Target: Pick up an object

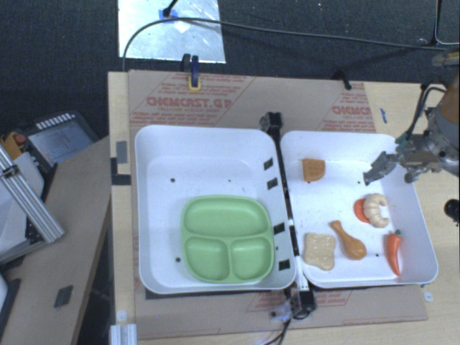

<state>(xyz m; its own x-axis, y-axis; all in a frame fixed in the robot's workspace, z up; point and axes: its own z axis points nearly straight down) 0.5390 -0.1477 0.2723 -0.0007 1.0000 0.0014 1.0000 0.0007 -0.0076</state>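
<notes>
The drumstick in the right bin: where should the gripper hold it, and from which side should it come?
Probably from above, closing across the thin shaft of the drumstick, near its upper-left end. It lies flat and diagonal, apart from the bread and carrot, so the fingers have room.

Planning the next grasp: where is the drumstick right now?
The drumstick lies in the right bin, near its front edge, between the bread slice and the carrot.
</notes>
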